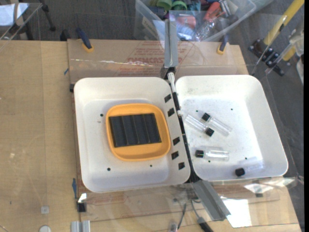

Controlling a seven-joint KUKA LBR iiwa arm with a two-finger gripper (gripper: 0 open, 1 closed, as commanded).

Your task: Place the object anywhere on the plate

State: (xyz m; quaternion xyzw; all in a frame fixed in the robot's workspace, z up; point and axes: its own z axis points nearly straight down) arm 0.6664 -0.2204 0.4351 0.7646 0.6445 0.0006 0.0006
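Camera view: orange plate (138, 153) sits mid left bin (87, 129), dark pad on top, waiting. Right of the plate, across the divider, three clear vials (212, 154) lie loose in the right bin (260, 105), ready for picking. Claw's state: cannot tell.

Clear tub of bright clutter (193, 6) — top cut off by frame edge, contents indistinct
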